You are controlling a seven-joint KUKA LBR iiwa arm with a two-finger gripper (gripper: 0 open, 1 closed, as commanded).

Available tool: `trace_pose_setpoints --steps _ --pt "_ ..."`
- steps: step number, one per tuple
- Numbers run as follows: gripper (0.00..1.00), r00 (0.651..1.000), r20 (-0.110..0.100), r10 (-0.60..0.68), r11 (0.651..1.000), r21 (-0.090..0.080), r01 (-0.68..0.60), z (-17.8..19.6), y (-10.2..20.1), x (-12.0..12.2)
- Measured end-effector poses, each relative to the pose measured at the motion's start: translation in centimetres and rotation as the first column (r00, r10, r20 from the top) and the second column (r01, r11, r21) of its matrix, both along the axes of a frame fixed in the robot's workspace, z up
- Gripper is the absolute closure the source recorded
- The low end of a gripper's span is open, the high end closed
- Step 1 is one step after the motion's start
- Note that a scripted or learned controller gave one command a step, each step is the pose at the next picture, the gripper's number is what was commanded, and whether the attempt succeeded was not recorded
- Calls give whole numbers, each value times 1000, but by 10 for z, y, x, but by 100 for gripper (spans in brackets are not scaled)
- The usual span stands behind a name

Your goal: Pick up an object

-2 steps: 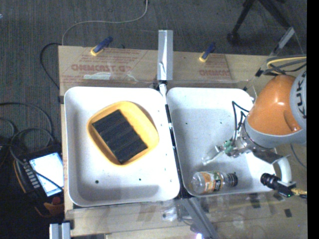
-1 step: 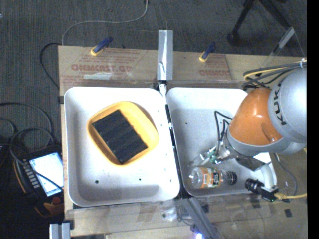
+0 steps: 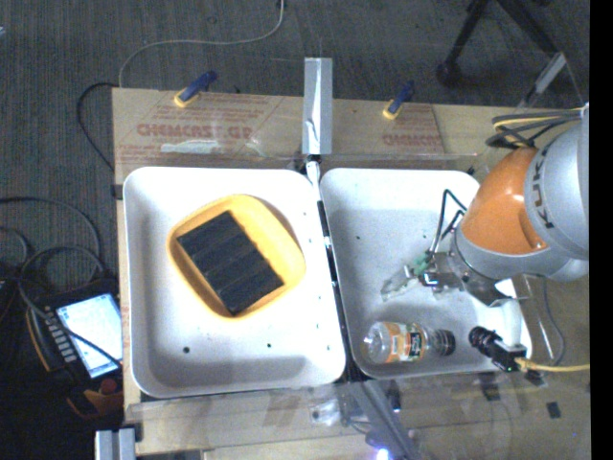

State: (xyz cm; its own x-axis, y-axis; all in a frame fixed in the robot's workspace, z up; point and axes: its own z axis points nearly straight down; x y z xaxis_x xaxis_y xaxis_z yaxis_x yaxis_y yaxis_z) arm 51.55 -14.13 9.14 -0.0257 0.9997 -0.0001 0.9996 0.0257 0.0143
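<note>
Gripper [image 3: 414, 274] over right white bin [image 3: 383, 209].
Finger state cannot be told; clear plastic bottle [image 3: 407, 341] lies near, apart.

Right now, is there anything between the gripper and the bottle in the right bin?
Nothing visible stands between them. The gripper hangs over bare white floor of the right bin, and the bottle lies on its side just below it in the view, near the front wall.

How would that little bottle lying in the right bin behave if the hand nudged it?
The bottle lies on its side and looks round, so it would probably roll. It appears clear and plastic, likely light and a bit slippery to pinch. It rests near the bin's front wall, which might stop it.
</note>
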Motion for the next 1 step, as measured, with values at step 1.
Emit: trace_pose_setpoints --steps 1 --pt "0 998 -15 -53 999 -3 53 65 -45 45"
